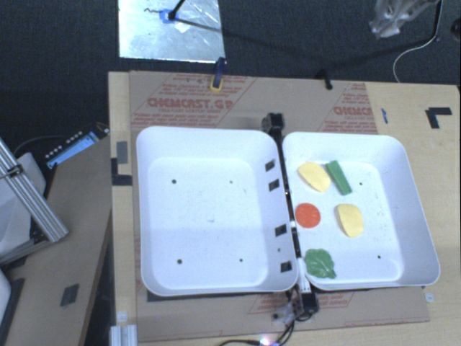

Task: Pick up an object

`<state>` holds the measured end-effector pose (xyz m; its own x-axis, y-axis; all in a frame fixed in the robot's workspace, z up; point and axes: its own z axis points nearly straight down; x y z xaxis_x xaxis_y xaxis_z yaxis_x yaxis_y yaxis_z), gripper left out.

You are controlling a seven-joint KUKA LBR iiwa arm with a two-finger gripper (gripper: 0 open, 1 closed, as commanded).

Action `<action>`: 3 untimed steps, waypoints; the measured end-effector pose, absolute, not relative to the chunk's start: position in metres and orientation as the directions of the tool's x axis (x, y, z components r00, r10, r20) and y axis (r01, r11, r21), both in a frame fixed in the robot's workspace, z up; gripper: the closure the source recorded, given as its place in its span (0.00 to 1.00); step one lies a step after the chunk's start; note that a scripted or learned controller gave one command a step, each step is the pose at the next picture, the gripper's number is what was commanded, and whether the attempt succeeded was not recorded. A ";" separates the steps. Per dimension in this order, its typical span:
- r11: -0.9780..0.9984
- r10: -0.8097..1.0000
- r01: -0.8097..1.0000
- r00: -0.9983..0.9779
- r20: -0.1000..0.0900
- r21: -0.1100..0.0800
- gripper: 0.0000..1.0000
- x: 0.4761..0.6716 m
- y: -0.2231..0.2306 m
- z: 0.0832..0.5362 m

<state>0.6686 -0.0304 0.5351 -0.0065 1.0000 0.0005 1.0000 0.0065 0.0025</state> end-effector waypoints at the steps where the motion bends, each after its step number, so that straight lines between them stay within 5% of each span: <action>1: 0.007 1.000 1.000 -0.007 0.001 0.003 1.00 0.668 0.004 0.535; 2: 0.008 1.000 1.000 -0.008 0.002 0.002 1.00 0.656 0.039 0.535; 3: 0.001 1.000 1.000 -0.001 -0.001 -0.015 1.00 0.667 0.033 0.352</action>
<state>0.6673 0.0332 0.3520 -0.0011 1.0000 -0.0010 0.9999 0.0011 -0.0145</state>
